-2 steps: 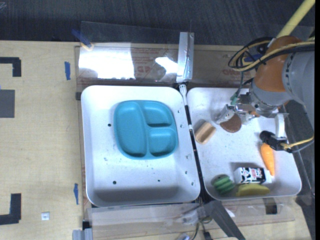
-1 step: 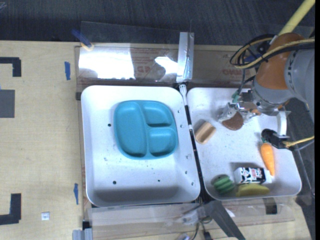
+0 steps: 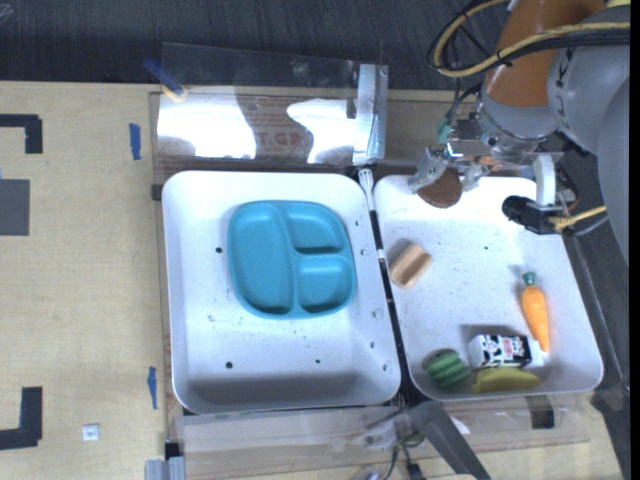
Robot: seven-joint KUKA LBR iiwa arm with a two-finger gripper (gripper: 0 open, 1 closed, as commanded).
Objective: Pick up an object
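Green round vegetable toy, bottom rim; my pincer, grip state indiscernible, over brown rounded piece: corner wall may foul closure.

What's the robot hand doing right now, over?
Gripper at right bin's far edge, a brown thing between its fingers. Carrot, bread, milk carton lie untouched. Nothing blocking.
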